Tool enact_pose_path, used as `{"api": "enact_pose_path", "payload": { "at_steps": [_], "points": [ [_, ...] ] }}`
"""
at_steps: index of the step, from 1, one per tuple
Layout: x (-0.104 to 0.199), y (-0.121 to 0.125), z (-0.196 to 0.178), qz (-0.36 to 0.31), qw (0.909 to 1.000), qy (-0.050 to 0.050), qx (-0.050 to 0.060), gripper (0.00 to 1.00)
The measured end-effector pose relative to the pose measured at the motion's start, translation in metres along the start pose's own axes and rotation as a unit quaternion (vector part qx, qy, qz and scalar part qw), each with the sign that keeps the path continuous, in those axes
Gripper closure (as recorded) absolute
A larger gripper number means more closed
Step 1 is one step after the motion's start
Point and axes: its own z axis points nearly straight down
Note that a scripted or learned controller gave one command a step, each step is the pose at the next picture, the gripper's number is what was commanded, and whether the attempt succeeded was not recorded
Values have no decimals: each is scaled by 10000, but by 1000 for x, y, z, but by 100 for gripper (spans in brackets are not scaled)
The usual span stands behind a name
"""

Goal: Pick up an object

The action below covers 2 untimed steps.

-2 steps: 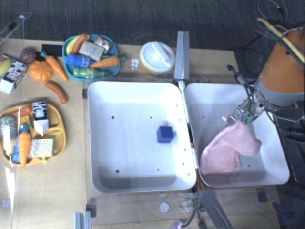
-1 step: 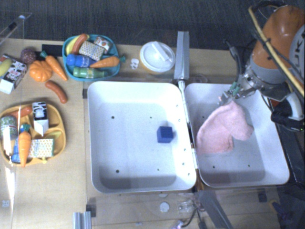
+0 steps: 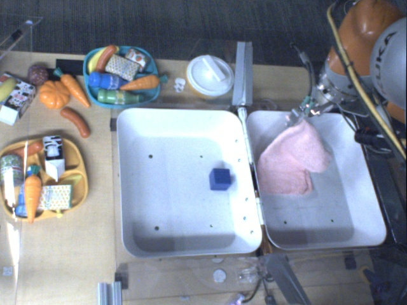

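Note:
A pink cloth [image 3: 292, 161] lies in the right bin [image 3: 356, 227], bunched toward its left and back. Its top corner tapers up to a point at my gripper [image 3: 304, 113], which is shut on that corner near the bin's back wall. The arm's orange band [image 3: 365, 24] sits above, at the upper right. A small blue cube [image 3: 220, 178] rests alone on the floor of the left bin [image 3: 159, 221], right of its middle.
A metal divider post [image 3: 240, 75] stands behind the seam between the bins. A white lidded bowl [image 3: 209, 75], a blue basket of toy food [image 3: 122, 76] and a yellow plate of toys [image 3: 41, 178] sit on the bench at the left.

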Motion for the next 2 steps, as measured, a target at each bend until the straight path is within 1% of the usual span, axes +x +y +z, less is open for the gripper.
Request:
{"api": "enact_pose_path", "payload": {
  "at_steps": [1,2],
  "points": [
    [46,13,18,493,9988,6,-3,100],
    [-10,11,-8,616,9981,-6,-13,100]
  ]
}}
